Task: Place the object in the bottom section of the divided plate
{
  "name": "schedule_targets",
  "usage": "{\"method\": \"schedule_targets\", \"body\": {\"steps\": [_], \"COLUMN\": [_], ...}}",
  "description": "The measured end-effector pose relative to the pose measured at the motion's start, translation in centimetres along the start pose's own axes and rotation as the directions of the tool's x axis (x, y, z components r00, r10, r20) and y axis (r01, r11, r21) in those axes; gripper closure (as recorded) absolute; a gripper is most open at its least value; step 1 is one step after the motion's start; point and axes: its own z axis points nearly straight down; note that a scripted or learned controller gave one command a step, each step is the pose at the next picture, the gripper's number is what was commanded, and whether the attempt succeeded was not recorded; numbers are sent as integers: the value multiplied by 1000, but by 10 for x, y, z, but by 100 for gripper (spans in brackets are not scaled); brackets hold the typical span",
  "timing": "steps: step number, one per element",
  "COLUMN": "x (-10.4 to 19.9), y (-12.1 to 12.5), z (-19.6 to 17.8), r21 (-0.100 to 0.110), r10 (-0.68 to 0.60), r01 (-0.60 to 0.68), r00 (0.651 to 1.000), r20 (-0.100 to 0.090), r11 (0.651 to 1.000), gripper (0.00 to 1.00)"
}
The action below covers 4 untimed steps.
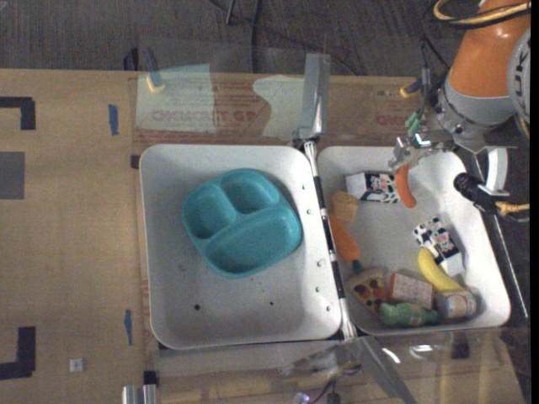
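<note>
Gripper [406,160] sits over the upper part of the right bin [497,263], with a small orange sausage [406,187] hanging directly below its fingers; whether the jaws are clamped on it or apart cannot be told. Teal plate [242,221] lies in the left bin [160,251], well apart from the sausage, its sections bare. Right bin also contains a cow-print carton [371,186], carrot [344,237], banana [436,271] and other toy foods.
</note>
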Motion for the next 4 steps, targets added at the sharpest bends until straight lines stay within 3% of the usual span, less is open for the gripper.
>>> {"method": "schedule_targets", "body": {"steps": [1, 2, 3, 4], "x": [-56, 0, 95, 154], "y": [14, 23, -6, -29], "z": [32, 43, 20, 20], "r21": [-2, 0, 0, 0], "r10": [195, -227, -247, -348], "r01": [-195, 227, 247, 348], "r00": [981, 974, 969, 938], "r20": [1, -2, -2, -2], "r11": [981, 974, 969, 938], "gripper": [100, 100, 100, 100]}}
